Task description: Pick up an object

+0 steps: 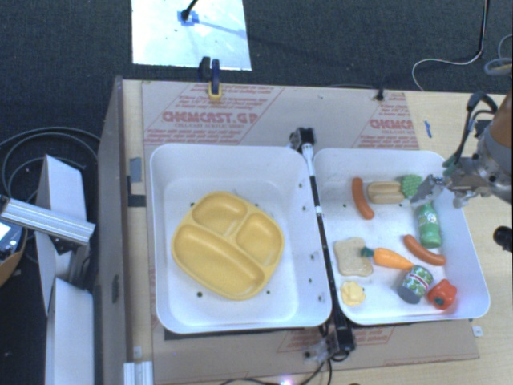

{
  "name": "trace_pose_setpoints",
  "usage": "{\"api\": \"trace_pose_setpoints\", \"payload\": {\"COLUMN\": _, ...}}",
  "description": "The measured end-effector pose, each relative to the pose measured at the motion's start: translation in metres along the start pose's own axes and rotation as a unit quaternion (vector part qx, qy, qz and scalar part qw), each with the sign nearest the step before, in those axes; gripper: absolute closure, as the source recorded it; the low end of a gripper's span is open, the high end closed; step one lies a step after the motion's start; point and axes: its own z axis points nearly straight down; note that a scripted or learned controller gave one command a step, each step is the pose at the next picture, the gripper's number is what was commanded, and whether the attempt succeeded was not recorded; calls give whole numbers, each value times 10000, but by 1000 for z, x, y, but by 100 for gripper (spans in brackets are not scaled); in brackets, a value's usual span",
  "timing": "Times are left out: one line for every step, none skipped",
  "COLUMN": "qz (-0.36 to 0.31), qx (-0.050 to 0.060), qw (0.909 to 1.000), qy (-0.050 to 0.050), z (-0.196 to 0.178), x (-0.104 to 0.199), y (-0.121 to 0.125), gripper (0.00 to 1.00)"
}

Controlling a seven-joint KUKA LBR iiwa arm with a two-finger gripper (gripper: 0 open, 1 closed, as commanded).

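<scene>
The end effector (433,189) hovers at the right bin's (481,283) far right rim (finger state: cannot tell). A green bottle (429,224) lies just below it, a bun (384,192) left; open bin floor beyond the bun.

Arm (498,139): grey casing with an orange patch at the upper right edge of the frame. Wrist section is pale metallic grey, blocky, with darker recesses. A thin black cable (467,127) loops up from the wrist. Gripper (430,189): grey metal, slim, lighter at the tip. Screws and markings too small to make out
</scene>
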Motion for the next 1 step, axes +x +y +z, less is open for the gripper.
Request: {"api": "trace_pose_setpoints", "payload": {"qz": -1, "qx": 9, "qw": 10000, "qy": 6, "z": 141, "x": 67, "y": 15, "gripper": 0}}
